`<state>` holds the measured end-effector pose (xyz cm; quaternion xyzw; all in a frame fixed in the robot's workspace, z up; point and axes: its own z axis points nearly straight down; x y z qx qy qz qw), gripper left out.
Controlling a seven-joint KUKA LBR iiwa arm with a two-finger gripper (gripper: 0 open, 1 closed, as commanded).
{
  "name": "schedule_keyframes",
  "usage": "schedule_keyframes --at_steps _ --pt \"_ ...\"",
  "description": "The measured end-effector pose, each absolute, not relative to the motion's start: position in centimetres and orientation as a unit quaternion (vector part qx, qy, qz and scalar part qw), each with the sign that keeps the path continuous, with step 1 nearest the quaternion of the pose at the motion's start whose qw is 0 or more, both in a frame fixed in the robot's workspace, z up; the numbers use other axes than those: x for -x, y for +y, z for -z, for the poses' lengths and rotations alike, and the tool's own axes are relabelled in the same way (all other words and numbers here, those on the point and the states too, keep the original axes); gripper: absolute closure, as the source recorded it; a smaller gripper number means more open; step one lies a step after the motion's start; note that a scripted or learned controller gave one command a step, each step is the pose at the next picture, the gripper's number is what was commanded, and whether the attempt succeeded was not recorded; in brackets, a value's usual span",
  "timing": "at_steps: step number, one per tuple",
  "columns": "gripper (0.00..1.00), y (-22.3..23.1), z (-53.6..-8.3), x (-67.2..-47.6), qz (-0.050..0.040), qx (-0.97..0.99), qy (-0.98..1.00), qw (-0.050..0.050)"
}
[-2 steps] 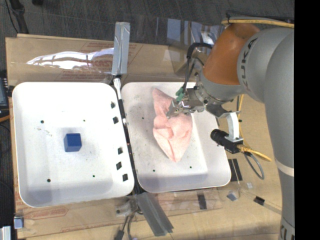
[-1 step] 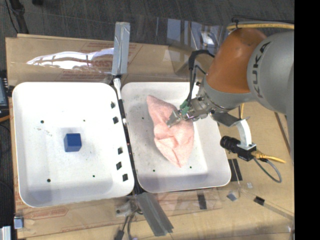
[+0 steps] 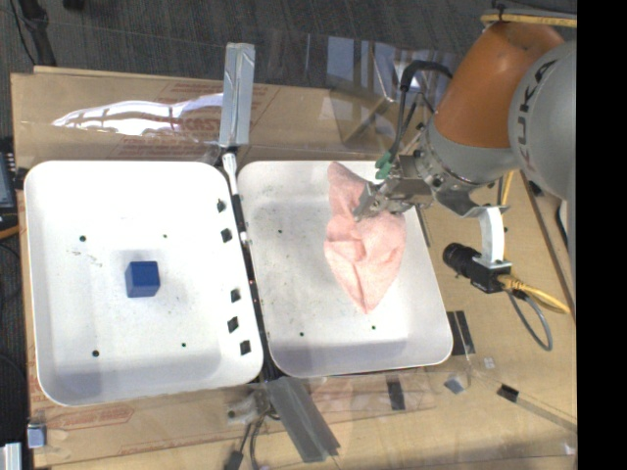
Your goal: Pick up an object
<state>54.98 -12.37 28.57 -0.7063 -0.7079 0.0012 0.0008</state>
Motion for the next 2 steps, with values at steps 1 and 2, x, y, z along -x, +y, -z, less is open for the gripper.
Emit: schedule_keyframes --at_steps 1,2 --pt "1.00 -13.3 -29.5 -58.9 -0.0015 0.768 -0.640 0.001" --pt "1.00 -13.9 -21.1 -65.7 -0.0012 0.613 -0.790 0.001"
